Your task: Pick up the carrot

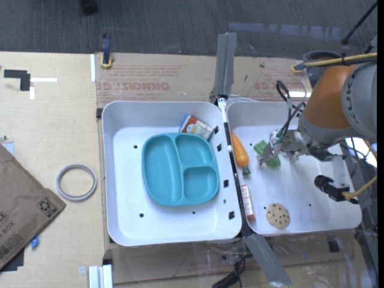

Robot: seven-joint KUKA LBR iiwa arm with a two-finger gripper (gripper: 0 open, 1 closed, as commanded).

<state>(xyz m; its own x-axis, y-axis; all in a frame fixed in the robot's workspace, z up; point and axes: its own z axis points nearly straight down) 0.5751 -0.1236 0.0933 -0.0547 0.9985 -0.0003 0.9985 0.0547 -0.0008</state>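
One gripper (pixel 275 150), low in the right bin (pixel 318 221) over a green item (pixel 266 152); can't tell its state. Carrot (pixel 239 150) lies free just beside it, against the bin's left wall. Approach step: next move needs a shift toward that wall and alignment along the carrot.

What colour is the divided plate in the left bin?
Teal blue plate, seen in the camera view.

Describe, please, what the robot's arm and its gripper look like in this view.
The arm is a thick, rounded grey body with a broad orange band above the wrist. Black cables loop beside it, and a yellow cable runs across its top. The gripper is small, made of pale metal and dark parts.
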